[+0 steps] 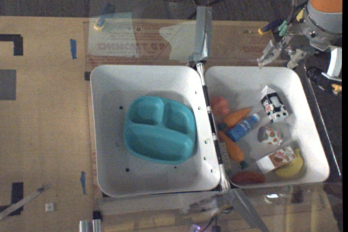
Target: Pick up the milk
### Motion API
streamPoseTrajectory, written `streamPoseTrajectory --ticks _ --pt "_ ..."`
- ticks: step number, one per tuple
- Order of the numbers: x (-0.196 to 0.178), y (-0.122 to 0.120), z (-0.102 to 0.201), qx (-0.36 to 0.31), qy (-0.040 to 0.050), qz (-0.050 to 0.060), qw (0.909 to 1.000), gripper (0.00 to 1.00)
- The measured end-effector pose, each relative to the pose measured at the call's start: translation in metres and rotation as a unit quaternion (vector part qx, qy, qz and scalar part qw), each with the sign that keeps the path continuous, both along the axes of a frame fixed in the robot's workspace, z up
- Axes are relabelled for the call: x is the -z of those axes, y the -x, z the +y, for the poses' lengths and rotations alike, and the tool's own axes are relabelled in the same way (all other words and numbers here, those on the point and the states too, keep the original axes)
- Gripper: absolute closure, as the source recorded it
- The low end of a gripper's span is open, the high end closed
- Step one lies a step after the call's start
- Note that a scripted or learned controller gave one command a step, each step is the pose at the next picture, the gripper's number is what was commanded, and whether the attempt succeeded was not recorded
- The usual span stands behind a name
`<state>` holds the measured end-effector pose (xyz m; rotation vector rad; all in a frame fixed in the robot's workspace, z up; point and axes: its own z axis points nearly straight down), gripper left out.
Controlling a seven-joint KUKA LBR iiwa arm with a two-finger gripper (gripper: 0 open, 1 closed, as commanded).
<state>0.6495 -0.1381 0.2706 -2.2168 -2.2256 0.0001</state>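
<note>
The milk (pixel 273 104) is a small white carton with black cow patches, lying near the back of the right bin (pixel 312 122). My gripper (pixel 281 57) hangs above the bin's far rim, up and slightly right of the milk and well apart from it. Its fingers are spread open and hold nothing.
The right bin also holds two carrots (pixel 239 117), a blue bottle (pixel 243 126), a small can (pixel 270 136), a printed carton (pixel 278 158), a banana (pixel 292 167) and red items (pixel 249 176). A teal divided plate (pixel 159 129) lies in the left bin (pixel 106 117). A metal divider (pixel 202 41) runs between the bins.
</note>
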Motion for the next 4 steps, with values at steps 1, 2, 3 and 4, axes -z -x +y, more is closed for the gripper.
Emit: streamPoseTrajectory --ticks 1,2,3,4 --pt "0.145 0.024 -0.032 -0.013 0.0023 -0.008 0.9999 0.00" --pt "0.174 0.029 -0.056 0.038 0.0036 -0.012 0.9992 0.00" --pt "0.183 0.081 -0.063 0.026 0.0005 -0.003 0.9997 0.00" --pt "0.184 0.011 -0.061 -0.012 0.0011 -0.003 0.9999 0.00"
